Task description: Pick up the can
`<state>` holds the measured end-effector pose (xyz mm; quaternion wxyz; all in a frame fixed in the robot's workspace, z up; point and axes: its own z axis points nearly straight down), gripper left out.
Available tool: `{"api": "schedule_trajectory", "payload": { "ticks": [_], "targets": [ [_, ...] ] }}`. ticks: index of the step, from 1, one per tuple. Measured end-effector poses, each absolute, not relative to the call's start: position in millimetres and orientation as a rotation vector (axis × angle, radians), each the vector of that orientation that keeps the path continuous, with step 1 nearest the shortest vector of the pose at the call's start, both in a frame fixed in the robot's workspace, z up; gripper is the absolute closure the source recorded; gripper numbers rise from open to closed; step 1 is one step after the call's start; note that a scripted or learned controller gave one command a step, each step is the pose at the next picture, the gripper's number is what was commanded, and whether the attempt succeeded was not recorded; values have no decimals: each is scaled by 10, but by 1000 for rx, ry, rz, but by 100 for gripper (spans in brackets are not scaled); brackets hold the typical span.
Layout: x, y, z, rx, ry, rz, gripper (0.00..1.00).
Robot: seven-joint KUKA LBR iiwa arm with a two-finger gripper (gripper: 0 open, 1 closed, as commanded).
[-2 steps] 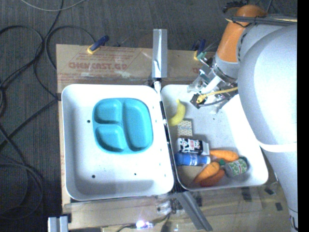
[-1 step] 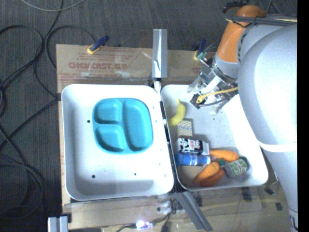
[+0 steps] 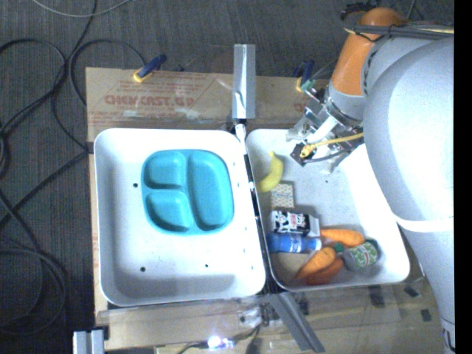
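The can (image 3: 362,254), green with a red and white label, lies on its side in the near right corner of the right bin (image 3: 383,220), touching the carrots. My gripper (image 3: 316,140) hangs over the far end of that same bin, well away from the can and a little right of the banana. Nothing shows between its fingers.
The right bin also holds a yellow banana (image 3: 273,172), a small speckled square block (image 3: 283,195), a black-and-white carton (image 3: 290,220), a blue bottle (image 3: 293,243) and two orange carrots (image 3: 322,261). A blue divided plate (image 3: 189,190) lies in the left bin (image 3: 118,257). My arm covers the right side.
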<state>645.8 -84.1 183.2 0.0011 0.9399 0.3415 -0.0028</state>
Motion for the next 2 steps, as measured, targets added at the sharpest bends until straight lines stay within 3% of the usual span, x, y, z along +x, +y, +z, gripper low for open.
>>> {"api": "schedule_trajectory", "payload": {
  "ticks": [1,2],
  "targets": [
    [6453,-846,1917,2948,1072,-18,100],
    [6452,-836,1912,2948,1075,-18,0]
  ]
}}
